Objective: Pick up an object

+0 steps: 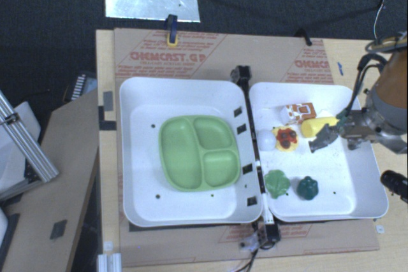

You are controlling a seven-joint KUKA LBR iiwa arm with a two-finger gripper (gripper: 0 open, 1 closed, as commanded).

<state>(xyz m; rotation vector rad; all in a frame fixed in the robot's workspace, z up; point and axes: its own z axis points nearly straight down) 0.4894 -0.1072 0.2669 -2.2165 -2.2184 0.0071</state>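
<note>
Brown cardboard (191,54) covers my bench under two shallow white bins, with dark carpet behind. Over the right bin (363,200), my gripper (336,136) hangs with its dark fingers spread apart and nothing between them. Just beside its left finger, perhaps touching it, lies a yellow object (317,126). Next to that sit a small orange-and-white carton (298,113), a red-and-yellow toy (286,137) and a white ball (266,139) near the divider. Toward the front edge rest a light green piece (277,183) and a dark green piece (308,187). Well apart, the left bin (137,200) bears a green divided plate (196,153).
</note>
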